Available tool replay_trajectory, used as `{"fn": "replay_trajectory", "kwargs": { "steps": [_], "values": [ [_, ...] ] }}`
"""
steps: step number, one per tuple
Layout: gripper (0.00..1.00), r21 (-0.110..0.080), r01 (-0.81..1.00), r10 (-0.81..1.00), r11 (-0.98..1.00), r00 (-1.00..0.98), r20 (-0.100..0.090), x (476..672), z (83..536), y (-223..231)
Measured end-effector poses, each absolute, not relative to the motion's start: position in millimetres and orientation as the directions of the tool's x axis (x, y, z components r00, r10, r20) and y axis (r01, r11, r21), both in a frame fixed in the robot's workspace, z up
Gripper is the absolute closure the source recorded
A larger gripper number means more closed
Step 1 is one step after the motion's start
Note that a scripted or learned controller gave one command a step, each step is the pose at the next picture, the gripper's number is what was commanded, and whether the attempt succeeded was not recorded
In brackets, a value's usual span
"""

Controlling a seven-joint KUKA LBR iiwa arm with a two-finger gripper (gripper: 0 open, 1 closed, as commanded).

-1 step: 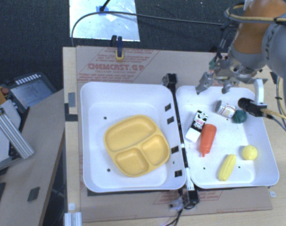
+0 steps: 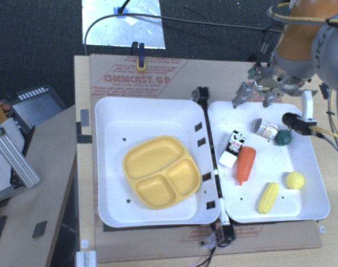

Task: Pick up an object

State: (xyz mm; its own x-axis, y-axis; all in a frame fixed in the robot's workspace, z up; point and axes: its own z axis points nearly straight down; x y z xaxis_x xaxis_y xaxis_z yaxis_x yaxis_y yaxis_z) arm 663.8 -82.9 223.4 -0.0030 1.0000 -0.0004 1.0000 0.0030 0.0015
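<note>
Approach step. Gripper (image 2: pixel 255 95) hangs with fingers spread wide, nothing in them, above far edge of right bin (image 2: pixel 313 204). Carrot (image 2: pixel 245 164), corn (image 2: pixel 268 197), lemon (image 2: pixel 294 180) lie nearer. Next: pick one, descend, close.

Dark carpet floor (image 2: pixel 35 32) under a metal sheet (image 2: pixel 123 15), wooden bench (image 2: pixel 52 166).

One fixed cam above the bench (image 2: pixel 174 71), looking down at a slant, mid distance. Takes in both white bins: left bin (image 2: pixel 110 149), right bin (image 2: pixel 310 174). Arm (image 2: pixel 310 32) enters from right, top corner.
</note>
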Motion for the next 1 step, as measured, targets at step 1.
{"fn": "replay_trajectory", "kwargs": {
  "steps": [1],
  "values": [
    [0.00,-0.001,1.000,1.000,0.001,-0.001,0.000,654.5,172.4,-86.5]
  ]
}}
